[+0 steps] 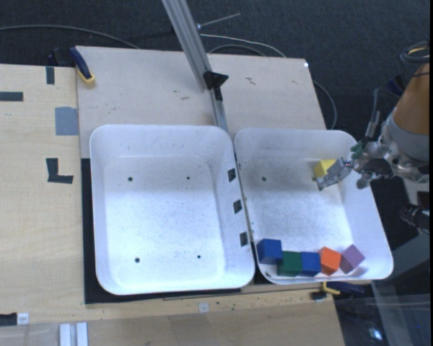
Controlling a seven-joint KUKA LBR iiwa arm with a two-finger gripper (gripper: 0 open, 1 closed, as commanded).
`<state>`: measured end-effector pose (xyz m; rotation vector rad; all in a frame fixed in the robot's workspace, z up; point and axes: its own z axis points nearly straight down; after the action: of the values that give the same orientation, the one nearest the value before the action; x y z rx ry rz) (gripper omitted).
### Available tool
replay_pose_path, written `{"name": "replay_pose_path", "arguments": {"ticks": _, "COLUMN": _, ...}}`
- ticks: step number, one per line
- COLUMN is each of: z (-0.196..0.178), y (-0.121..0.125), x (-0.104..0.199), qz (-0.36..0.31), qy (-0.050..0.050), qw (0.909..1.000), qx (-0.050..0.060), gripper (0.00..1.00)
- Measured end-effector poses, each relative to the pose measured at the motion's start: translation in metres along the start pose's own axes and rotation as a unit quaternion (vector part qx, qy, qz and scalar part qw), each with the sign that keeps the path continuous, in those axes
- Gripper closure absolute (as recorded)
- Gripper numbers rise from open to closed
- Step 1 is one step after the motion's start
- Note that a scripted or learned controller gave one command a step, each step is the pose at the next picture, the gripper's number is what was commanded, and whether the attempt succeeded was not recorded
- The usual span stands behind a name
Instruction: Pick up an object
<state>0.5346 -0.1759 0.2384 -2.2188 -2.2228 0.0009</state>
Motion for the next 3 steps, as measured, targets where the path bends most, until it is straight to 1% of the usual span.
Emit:
{"name": "replay_pose_path", "arguments": {"ticks": 1, "z": 0.058, "y": 0.041, "x": -0.024, "qz": 0.0, "qy": -0.001, "qw": 1.0, "qx": 0.002, "gripper": 0.0}}
{"name": "replay_pose_path", "arguments": {"ticks": 2, "z": 0.151, "y": 0.077, "x": -0.033, "qz": 0.0, "qy": 0.0, "qw": 1.0, "qx": 0.002, "gripper": 0.0}}
{"name": "replay_pose_path", "arguments": {"ticks": 3, "z": 0.146, "y": 0.119, "x": -0.033, "qz": -0.001, "qy": 0.0, "qw": 1.0, "qx": -0.002, "gripper": 0.0}}
